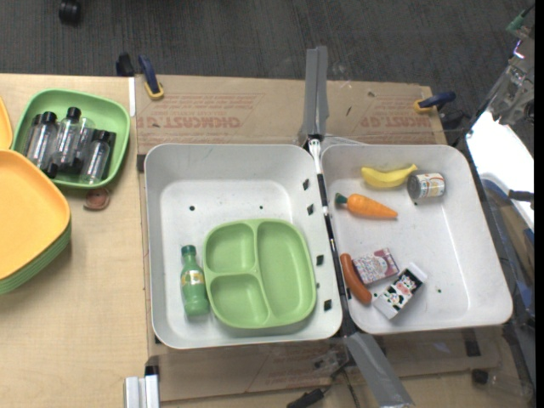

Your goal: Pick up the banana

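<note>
Nearest the bottom of the frame, the left bin (161,228) is holding a glossy green divided plate (257,272) with a small green bottle (194,283) lying just beside its left rim. In the lower part of the right bin (476,262), a black-and-white carton (399,291), a pink box (376,266) and a red sausage (355,279) are lying close together, looking like light toy items.

Further up, an orange carrot (370,206) is pointing toward the right, and just above it the banana (388,175) is lying in the upper part of the right bin. It is smooth, yellow and curved, its long axis running roughly left to right across the frame, its right tip almost touching a shiny can (427,185).

The arm is entering from the frame's right, so the banana is probably lying leftward of the end effector; a grip across the narrow width, top to bottom in the frame, is looking most workable, with the can and carrot crowding it. Whether the end effector is apart or together cannot be told.
</note>
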### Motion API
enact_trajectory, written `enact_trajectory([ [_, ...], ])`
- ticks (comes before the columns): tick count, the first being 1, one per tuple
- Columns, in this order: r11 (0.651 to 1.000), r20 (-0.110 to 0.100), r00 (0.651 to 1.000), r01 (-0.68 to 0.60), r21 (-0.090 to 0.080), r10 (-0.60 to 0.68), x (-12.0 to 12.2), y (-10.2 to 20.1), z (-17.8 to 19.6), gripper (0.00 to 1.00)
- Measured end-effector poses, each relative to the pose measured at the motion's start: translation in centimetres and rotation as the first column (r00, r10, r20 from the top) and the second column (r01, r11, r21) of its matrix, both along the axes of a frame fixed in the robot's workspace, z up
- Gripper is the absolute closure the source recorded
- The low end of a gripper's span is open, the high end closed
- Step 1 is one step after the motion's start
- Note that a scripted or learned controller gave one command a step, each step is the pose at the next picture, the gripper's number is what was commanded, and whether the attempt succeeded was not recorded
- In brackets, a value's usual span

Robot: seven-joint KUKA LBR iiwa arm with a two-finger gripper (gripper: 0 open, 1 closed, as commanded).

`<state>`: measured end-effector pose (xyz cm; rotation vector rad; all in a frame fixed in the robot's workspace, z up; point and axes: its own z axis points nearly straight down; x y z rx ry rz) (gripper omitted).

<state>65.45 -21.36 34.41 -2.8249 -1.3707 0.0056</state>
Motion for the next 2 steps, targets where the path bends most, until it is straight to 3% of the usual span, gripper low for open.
enact_trajectory([
  [1,1.0,0.0,1.0,-0.019,0.0,0.019,-1.4,0.0,-8.4,1.0],
  [2,1.0,0.001,1.0,-0.028,0.0,0.028,-1.1,-0.2,-4.5,1.0],
])
